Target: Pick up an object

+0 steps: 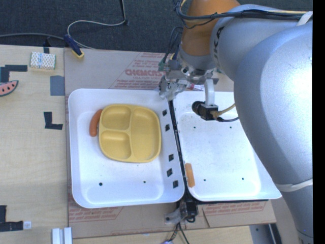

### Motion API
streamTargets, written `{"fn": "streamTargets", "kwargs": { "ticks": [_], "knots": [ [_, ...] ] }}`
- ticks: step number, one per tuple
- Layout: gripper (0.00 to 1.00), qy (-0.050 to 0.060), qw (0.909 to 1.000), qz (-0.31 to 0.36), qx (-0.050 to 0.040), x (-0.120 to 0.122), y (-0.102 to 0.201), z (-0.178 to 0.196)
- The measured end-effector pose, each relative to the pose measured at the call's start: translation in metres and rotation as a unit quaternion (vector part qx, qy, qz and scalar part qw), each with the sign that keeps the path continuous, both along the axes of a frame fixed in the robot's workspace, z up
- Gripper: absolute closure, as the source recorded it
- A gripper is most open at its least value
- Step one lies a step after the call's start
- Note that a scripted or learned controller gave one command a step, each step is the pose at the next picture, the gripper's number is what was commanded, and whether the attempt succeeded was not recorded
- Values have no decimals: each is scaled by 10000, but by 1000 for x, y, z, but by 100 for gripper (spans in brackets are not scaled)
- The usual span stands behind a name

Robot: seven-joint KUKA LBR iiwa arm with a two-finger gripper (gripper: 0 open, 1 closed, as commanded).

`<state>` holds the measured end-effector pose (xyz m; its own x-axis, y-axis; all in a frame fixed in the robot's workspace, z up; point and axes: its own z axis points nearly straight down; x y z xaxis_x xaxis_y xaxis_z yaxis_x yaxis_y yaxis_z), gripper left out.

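A yellow divided plate (129,133) lies in the left bin (122,192). An orange sausage-shaped piece (94,123) rests against the plate's left rim. In the right bin (228,187), a small orange stick (189,175) lies by the left wall, near the front. My gripper (172,85) hangs over the far end of the divide between the two bins, beyond the plate's far right corner and well away from both orange pieces. The orange wrist band (203,19) sits right above it. I see nothing held in the gripper.
The grey arm (274,85) covers the right side of the right bin. A black part with a cable (205,110) hangs over that bin's far left. On the bench at left lie a sponge (42,60), a watermelon-slice toy (7,88) and a blue-and-yellow tool (73,46).
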<state>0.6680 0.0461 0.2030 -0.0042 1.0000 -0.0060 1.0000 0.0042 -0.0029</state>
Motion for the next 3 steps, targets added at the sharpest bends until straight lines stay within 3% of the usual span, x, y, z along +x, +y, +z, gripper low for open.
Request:
{"fn": "streamTargets", "kwargs": {
  "ticks": [1, 2, 3],
  "knots": [
    [0, 1, 10000, 1, -2, 0, 0, 0],
    [100, 5, 10000, 6, -9, 0, 0, 9],
    [0, 5, 10000, 6, -13, 0, 0, 9]
  ]
}}
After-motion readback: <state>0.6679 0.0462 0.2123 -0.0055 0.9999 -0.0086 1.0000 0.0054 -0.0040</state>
